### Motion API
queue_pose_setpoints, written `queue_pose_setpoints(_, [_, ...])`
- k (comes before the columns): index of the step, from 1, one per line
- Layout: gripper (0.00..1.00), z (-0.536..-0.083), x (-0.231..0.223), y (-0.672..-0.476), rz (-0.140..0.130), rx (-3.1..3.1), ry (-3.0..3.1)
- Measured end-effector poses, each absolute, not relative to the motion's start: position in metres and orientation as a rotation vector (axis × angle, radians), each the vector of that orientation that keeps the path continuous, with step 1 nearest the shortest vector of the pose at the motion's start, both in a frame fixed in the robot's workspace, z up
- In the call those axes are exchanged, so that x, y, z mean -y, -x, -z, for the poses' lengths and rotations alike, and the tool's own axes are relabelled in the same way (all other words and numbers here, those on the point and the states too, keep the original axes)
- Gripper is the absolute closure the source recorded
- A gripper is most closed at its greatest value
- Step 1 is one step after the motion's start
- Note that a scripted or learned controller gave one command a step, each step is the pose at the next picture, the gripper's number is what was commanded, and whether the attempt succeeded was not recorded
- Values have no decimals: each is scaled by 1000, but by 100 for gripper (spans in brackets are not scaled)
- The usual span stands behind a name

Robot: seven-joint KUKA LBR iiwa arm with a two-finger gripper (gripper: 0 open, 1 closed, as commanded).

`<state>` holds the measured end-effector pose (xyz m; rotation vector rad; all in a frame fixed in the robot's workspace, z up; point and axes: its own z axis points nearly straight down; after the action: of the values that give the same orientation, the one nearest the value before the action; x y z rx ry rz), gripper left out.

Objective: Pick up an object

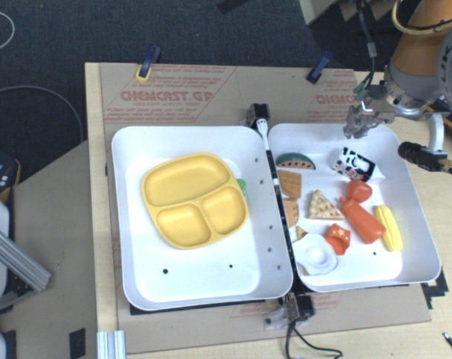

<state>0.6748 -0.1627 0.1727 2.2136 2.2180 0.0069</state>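
My gripper (355, 131) hangs over the far edge of the right bin (413, 268), its tips pointing down just above the bin's back rim. Nothing shows between them. Below it lies a black-and-white toy cow (355, 164). Nearer the front lie a red sausage (361, 219), a yellow corn cob (390, 226), a pizza wedge (324, 206), a watermelon slice (295, 161), a toast slice (289, 183), a small red piece (337, 237) and a fried egg (316, 254).
The left bin (136, 275) holds a yellow three-compartment plate (194, 198), with a green item (242, 186) peeking out at its right edge. A black divider clip (259, 114) sits between the bins at the back. Blue clamps (146, 63) hold the cardboard base.
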Motion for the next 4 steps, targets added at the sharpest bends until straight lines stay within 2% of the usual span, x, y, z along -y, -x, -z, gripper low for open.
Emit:
queue_pose_setpoints(1, [100, -227, 163, -677, -7, -2217, -2214])
queue_pose_setpoints(2, [100, -230, 111, -657, -2, -2228, -2217])
queue_pose_setpoints(3, [100, -239, 72, -628, -1, -2228, -2219])
queue_pose_setpoints(4, [100, -242, 30, -605, 0, -2229, -2219])
